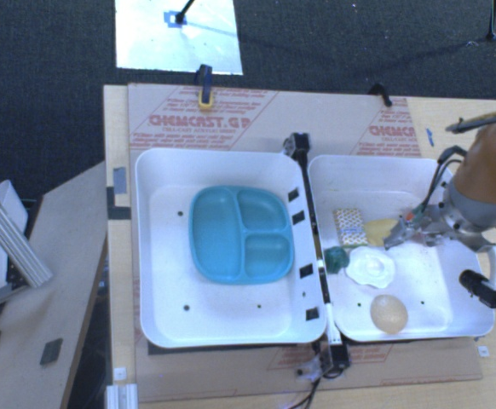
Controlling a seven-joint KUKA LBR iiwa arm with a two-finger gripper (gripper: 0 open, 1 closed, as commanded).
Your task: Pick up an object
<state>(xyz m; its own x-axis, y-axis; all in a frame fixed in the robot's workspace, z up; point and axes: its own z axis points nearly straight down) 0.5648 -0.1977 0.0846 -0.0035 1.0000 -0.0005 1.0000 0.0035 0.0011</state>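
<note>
1. Left bin [158, 228] holds a tray [239, 233].
2. Right bin [452, 305] holds a cracker [350, 226] far left, egg [372, 268] nearer, ball [389, 313] nearest.
3. Gripper [399, 232] sits right of the cracker.

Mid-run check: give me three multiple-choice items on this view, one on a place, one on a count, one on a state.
1. Which bin holds the blue divided tray?
A. left bin
B. right bin
C. neither

2. How many compartments does the tray have?
A. two
B. three
C. five

3. The tan egg is:
A. lying in the right bin
B. on the tray
C. between the fingers

Answers:
1 A: the tray lies flat in the left bin.
2 B: two ridges split it in three.
3 A: it rests on the bin floor near the front wall, apart from the gripper.
</note>
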